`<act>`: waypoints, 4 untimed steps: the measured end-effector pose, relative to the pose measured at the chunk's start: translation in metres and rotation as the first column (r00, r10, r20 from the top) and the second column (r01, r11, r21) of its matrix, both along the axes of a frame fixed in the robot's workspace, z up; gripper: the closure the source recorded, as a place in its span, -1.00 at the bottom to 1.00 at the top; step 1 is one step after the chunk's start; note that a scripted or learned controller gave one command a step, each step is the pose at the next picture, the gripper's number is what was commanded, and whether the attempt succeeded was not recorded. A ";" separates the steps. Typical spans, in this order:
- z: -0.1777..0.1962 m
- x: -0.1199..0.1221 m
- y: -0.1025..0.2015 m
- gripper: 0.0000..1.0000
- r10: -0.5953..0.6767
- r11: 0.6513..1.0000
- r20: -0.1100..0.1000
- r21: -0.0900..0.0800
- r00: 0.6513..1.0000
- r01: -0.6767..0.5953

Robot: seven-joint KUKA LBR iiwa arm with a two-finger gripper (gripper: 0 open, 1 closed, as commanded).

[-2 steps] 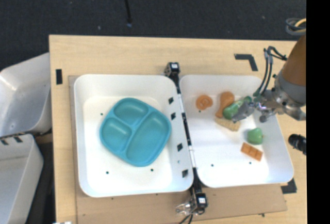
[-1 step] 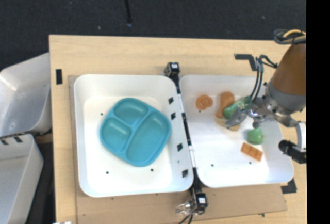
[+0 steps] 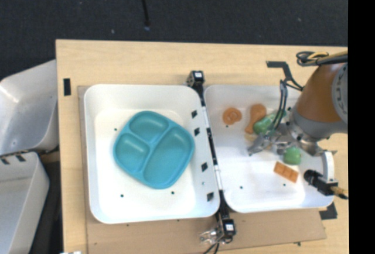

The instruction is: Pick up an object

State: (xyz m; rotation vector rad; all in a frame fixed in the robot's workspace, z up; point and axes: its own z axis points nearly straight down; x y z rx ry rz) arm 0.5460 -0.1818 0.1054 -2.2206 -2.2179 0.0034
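- The right bin [image 3: 258, 200], in the lower right of the frame, holds the small things to pick from: a round orange piece [image 3: 232, 116] near its upper left, an elongated orange piece [image 3: 256, 117] just right of that, a green piece [image 3: 265, 123] touching the elongated one's lower right side, a second green piece [image 3: 292, 155] lower and further right, and a flat orange rectangular block [image 3: 286, 171] just below that second green piece.
- The gripper [image 3: 258, 144] hangs low over the middle of the right bin, its grey fingers [image 3: 256, 147] pointing toward the frame's left, just below the first green piece and left of the second.
- Whether the gripper is spread or closed cannot be told from this slant, and nothing is clearly seen between its tips.
- The arm [image 3: 319, 103], with its orange band, comes in from the right edge of the frame above the bin's right side.
- The left bin [image 3: 105, 200] lies just beside the right one, in the middle of the frame, and carries a blue divided plate [image 3: 153, 148] lying flat near its centre.
- Both bins rest on a light wooden bench [image 3: 129, 59].
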 end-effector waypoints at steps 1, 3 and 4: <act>-0.004 0.001 0.000 -1.00 -0.002 1.000 0.006 0.000 1.000 0.002; 0.051 -0.003 -0.001 1.00 -0.004 1.000 0.008 -0.002 1.000 0.004; 0.116 -0.001 -0.004 1.00 0.004 1.000 0.013 -0.004 1.000 -0.004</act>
